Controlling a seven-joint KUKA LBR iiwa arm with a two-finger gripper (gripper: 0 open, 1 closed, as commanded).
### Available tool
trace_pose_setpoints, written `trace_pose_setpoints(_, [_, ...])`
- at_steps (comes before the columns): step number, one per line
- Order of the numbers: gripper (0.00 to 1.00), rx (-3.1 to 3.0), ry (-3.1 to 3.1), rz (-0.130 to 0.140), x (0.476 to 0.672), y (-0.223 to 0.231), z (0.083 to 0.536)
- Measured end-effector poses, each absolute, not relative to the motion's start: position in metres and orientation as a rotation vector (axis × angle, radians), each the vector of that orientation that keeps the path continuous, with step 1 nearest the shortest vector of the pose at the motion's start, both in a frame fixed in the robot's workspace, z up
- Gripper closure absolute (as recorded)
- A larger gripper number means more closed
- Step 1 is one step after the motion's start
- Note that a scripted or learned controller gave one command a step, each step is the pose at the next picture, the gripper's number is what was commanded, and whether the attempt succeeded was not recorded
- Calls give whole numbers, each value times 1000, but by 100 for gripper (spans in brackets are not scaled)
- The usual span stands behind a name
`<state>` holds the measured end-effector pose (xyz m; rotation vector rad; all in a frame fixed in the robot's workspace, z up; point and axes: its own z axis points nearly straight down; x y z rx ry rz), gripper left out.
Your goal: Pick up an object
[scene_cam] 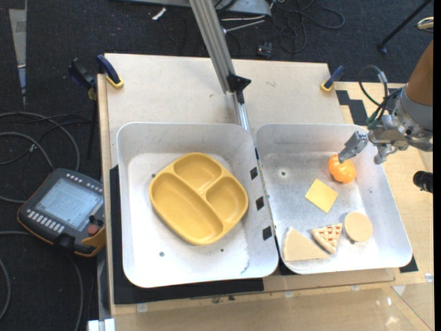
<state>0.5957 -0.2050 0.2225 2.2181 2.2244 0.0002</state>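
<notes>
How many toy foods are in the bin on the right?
5. An orange sits by the tool, a cheese square mid-bin, and a wedge, a pizza slice and a round cracker near the front edge.

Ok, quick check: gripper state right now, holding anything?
Gripper: open, fingers spread, holding nothing; it sits just above and right of the orange ball in the right bin.
</notes>
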Motion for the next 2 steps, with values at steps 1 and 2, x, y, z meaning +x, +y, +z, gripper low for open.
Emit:
trace_pose_setpoints(1, [0,2217,2225,-1,596,-205,222])
trace_pose_setpoints(2, [0,2224,2226,-5,599,-204,159])
